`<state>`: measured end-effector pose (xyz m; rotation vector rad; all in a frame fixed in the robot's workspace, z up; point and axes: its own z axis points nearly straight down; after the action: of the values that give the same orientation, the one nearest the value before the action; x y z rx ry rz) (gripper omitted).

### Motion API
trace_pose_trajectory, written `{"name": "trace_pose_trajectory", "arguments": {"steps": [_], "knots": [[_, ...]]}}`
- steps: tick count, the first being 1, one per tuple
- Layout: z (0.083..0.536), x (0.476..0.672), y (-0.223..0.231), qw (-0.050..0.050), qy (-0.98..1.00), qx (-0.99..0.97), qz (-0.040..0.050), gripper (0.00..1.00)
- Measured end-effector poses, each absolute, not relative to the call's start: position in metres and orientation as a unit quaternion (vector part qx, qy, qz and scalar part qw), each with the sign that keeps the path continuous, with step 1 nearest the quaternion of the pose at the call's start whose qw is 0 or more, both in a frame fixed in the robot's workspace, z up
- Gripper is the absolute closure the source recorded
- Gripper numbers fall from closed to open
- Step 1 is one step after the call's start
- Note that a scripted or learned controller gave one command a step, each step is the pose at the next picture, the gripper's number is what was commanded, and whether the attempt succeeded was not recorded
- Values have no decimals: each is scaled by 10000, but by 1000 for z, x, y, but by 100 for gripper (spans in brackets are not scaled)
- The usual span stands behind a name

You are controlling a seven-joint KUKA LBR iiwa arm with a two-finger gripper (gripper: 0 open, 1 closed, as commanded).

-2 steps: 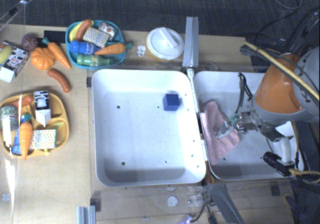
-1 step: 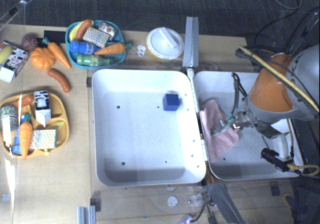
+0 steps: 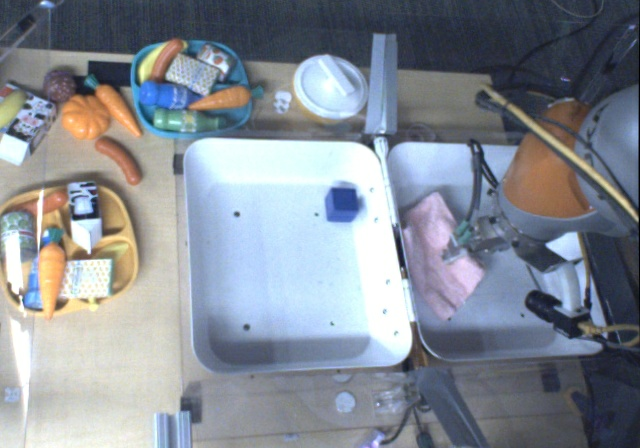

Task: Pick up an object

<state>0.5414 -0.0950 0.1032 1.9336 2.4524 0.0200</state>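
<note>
Camera view: the gripper (image 3: 464, 239) is down in the right bin (image 3: 520, 331), at the right edge of the pink cloth (image 3: 438, 254), which lies crumpled against that bin's left wall. Whether the jaws are spread, pressed together or pinching fabric I cannot tell; the tip is small and partly masked by the wrist hardware. Cloth looks to be touching the gripper tip, but no fold is clearly seen between the fingers, so no hold is recorded.

Other candidate: a blue cube (image 3: 343, 203) sits alone in the left bin (image 3: 290, 336), left of the cloth across the divider, well apart from the gripper.

Step in hand, as judged: the grasp attempt on the cloth, at or near contact. Lift not yet done; cloth rests flat on the bin floor.

Next move calls for: a firm close on a raised fold of the cloth, then a straight lift clear of the bin wall. Soft fabric may slip out or drag.

Arm pose: arm (image 3: 560, 176) enters right of the cloth, orange band high, wrist bent down and leftward toward the cloth's edge.
</note>
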Motion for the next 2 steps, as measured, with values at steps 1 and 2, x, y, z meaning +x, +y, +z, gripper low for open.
{"name": "trace_pose_trajectory", "arguments": {"steps": [1, 2], "knots": [[185, 571, -38, 18, 8326, 5538, 13, 100], [215, 573, -15, 25, 9088, 4172, 12, 100]]}}
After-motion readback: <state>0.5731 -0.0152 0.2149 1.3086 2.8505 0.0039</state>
